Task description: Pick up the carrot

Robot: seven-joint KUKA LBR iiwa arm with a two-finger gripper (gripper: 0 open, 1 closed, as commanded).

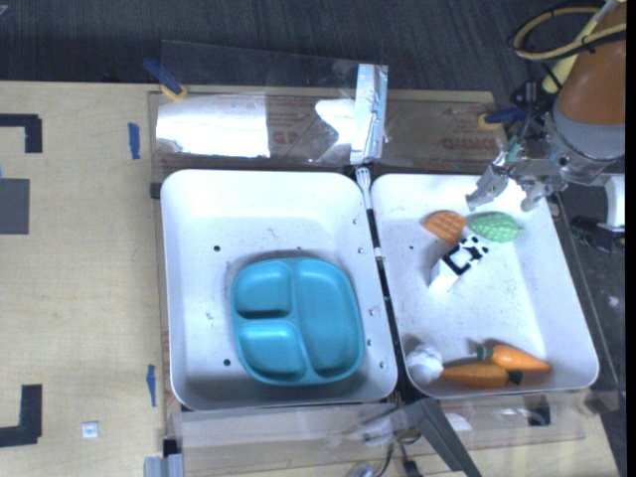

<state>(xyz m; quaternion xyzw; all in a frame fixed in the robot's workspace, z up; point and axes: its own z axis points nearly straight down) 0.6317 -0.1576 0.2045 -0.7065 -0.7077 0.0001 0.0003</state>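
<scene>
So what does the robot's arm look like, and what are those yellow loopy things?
The arm is grey with a big rounded orange band. Yellow and black cables loop beside it at the top. At its end sits a small silvery metal gripper with thin fingers, and a few little blue-green bits near the wrist.

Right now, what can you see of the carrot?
The carrot is a small orange toy, plastic-looking, with a green stub at its left end. It lies flat near the front edge of the right bin, pointing right, touching a darker orange piece just in front of it. The gripper hangs far off at the bin's back edge.
</scene>
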